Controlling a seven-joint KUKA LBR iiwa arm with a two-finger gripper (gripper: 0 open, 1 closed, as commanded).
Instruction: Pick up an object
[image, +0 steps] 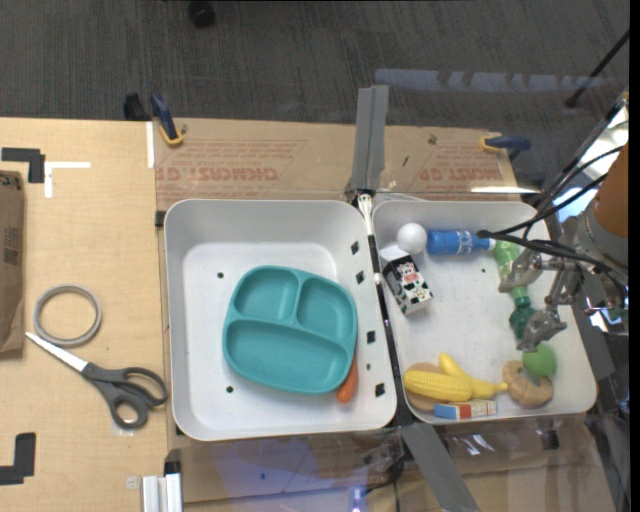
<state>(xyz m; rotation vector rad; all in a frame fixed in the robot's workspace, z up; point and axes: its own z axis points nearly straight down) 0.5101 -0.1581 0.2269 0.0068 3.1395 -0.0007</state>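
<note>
- The 2 white bins sit side by side: the left bin (190, 300) holds a teal divided plate (291, 329) with an orange carrot-like piece (347, 384) at its lower right edge; the right bin (450, 300) holds the small toys
- The arm enters from the right, and its gripper (532, 297) hangs low over the right bin's right side with its 2 metal fingers spread apart, nothing between them
- Just between and below the fingers lies a dark green piece (522, 320), with a bright green fruit (539, 361) nearby
- Judged step: lining up for the grasp, not yet closed
- Next: settle around 1 piece only, then close without nudging the neighbours
- Other candidates: yellow corn (434, 384), banana (466, 377), blue bottle (453, 241)
</note>
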